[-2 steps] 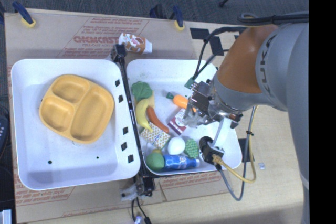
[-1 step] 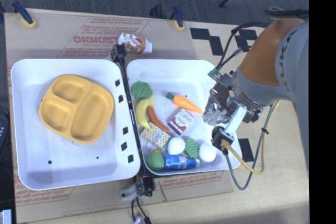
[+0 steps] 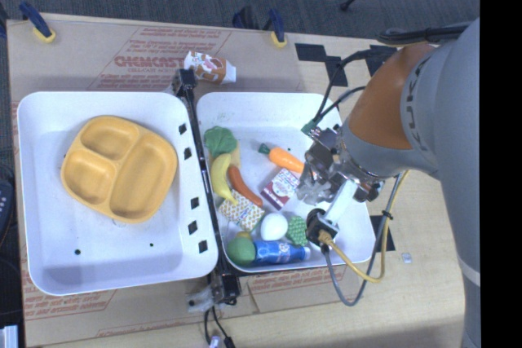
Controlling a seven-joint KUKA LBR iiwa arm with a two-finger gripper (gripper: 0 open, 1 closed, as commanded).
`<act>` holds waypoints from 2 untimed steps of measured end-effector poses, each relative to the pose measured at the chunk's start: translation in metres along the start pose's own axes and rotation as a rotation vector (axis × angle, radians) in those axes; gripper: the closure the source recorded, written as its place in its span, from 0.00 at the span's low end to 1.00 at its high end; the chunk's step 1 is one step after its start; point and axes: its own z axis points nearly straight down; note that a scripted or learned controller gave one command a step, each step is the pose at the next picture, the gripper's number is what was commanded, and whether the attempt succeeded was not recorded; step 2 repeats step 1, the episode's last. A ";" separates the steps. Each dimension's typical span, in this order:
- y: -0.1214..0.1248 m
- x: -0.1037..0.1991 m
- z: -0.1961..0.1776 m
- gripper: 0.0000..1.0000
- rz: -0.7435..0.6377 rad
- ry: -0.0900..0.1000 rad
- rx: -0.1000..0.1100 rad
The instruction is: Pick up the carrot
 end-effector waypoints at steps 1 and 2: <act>-0.021 0.022 -0.008 1.00 -0.041 0.001 -0.002; -0.021 0.022 -0.008 1.00 -0.041 0.001 -0.002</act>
